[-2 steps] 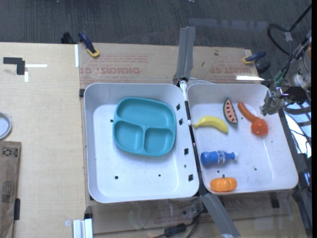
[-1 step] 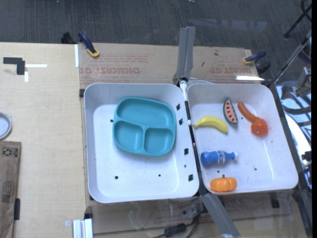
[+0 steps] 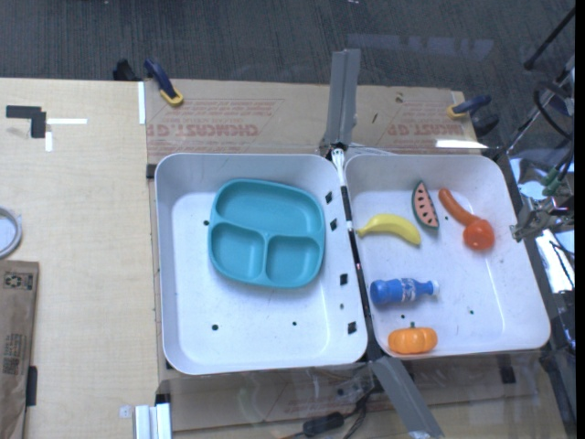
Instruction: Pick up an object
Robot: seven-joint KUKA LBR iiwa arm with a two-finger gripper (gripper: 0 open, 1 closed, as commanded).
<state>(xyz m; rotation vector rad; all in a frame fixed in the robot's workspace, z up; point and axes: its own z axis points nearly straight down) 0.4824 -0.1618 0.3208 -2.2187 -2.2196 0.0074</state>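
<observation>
The right bin (image 3: 498, 314) holds several toy items. A yellow banana (image 3: 391, 228) lies near its left wall, with a watermelon slice (image 3: 422, 206) just right of it. An orange-red carrot (image 3: 464, 222) lies towards the right wall. A blue bottle (image 3: 402, 291) rests on its side near the middle, and an orange pumpkin (image 3: 412, 339) sits at the front edge. In the left bin (image 3: 247, 332) lies a teal divided plate (image 3: 265, 234).
A grey upright post (image 3: 344, 99) stands behind the seam between the bins. Cardboard (image 3: 238, 122) with blue-and-yellow clamps lies behind them. A tape roll (image 3: 5, 233) and a brown paper bag (image 3: 14, 337) sit at the far left of the bench.
</observation>
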